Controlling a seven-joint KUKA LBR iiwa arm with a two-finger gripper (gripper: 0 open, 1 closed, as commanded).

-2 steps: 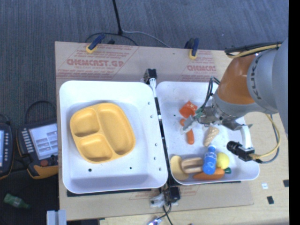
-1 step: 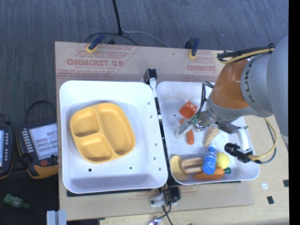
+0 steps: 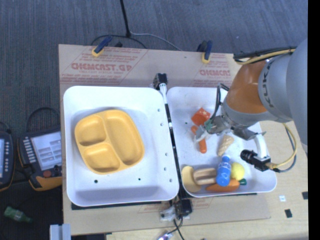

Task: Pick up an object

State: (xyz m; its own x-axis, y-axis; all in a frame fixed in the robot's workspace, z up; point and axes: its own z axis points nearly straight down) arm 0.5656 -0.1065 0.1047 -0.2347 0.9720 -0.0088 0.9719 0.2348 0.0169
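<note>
Camera view puts the hand [image 3: 207,129] low in the right bin [image 3: 260,184], its tip among small orange pieces; I cannot tell how it is set or whether it has hold of anything. An orange piece [image 3: 202,146] lies just below it, long axis up-down; an orange-red piece [image 3: 200,116] lies just above. Toys [image 3: 225,174] crowd the bin's near edge. A yellow divided plate [image 3: 108,140] fills the left bin [image 3: 70,194].

A robotics lab: clamped board bench [image 3: 150,66], grey carpet, a teach pendant [image 3: 42,156] at nine o'clock.
</note>
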